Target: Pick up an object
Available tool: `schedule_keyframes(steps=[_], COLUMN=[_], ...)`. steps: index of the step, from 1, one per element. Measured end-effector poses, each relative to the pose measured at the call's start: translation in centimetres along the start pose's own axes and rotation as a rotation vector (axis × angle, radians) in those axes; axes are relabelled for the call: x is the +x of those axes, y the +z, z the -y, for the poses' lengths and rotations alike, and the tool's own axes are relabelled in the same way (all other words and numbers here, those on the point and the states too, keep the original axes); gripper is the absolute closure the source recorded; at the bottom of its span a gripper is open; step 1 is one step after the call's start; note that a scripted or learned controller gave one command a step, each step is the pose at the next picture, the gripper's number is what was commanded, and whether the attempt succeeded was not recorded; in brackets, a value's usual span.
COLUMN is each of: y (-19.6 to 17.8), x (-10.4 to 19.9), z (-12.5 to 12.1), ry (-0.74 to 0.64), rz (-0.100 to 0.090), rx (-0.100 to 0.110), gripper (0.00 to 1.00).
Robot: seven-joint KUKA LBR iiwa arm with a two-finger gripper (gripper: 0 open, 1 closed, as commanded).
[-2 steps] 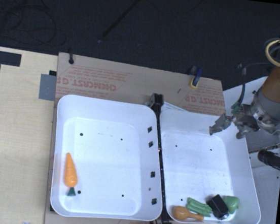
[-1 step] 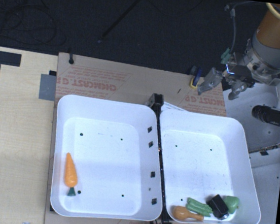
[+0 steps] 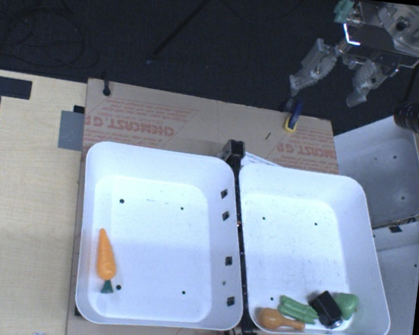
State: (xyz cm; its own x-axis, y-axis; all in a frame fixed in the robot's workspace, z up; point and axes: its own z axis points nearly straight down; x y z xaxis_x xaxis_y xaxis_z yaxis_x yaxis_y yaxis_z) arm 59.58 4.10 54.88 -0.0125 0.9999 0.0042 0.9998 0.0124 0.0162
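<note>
My gripper (image 3: 336, 80) hangs high above the back edge of the right bin (image 3: 306, 191), its two fingers spread apart with nothing between them. An orange carrot (image 3: 106, 256) with a green stem lies in the left bin (image 3: 155, 171) near its front left corner. In the right bin's front right corner sits a cluster: a green pod (image 3: 296, 309), a black block (image 3: 326, 308), a green rounded piece (image 3: 346, 303) and an orange-tan pear-shaped piece (image 3: 278, 321). The gripper is far from all of them.
A black divider (image 3: 233, 235) with clips runs between the two bins. A small yellow and blue object (image 3: 293, 119) stands on the cardboard behind the right bin. A grey metal plate (image 3: 394, 164) lies to the right.
</note>
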Motion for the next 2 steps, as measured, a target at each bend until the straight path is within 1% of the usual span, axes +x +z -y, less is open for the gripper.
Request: schedule_keyframes(steps=[1, 2], y=[0.2, 18.8], x=[-0.5, -0.3], z=[-0.1, -3.7], ry=[0.006, 0.013], rz=[0.006, 0.006], rx=[0.023, 0.036], gripper=[1.00, 1.00])
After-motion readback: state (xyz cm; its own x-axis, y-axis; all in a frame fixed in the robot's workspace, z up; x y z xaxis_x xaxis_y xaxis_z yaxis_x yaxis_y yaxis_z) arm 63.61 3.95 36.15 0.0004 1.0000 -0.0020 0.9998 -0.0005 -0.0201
